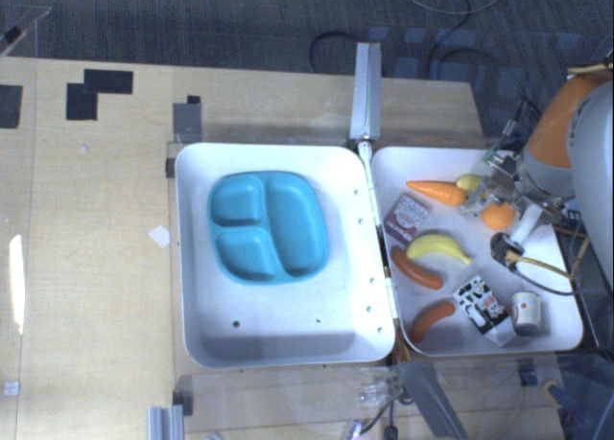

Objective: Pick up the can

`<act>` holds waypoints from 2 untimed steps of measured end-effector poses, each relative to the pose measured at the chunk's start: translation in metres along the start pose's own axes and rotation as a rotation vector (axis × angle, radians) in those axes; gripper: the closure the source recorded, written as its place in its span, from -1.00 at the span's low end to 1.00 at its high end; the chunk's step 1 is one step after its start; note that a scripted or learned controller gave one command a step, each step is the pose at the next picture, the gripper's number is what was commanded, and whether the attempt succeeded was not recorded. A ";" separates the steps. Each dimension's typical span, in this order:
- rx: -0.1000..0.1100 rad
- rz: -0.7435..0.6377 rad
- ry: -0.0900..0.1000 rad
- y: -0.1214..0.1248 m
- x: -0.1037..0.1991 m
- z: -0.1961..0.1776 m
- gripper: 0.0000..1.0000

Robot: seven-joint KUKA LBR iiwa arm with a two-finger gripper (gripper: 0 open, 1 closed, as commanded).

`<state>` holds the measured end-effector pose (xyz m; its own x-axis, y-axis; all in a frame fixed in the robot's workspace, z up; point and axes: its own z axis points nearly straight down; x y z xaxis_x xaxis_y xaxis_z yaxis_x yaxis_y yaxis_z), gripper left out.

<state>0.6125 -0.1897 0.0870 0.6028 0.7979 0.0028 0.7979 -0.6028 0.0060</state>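
The can is a small pale cylinder lying on its side in the front right corner of the right bin, next to a black-and-white box. My gripper hangs over the far right part of that bin, beside a carrot and a small orange fruit. It is well behind the can and apart from it. The grey arm with its orange band reaches in from the right.
The right bin also holds a banana, two red sausages, a purple packet and a small yellow item. A blue divided plate lies in the left bin. A black cable loop trails near the can.
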 end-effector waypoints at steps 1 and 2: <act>-0.001 0.073 0.002 -0.071 -0.015 -0.002 -1.00; -0.001 0.201 0.002 -0.031 -0.031 -0.001 -1.00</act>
<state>0.5695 -0.1956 0.0877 0.7499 0.6615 0.0058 0.6615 -0.7500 0.0061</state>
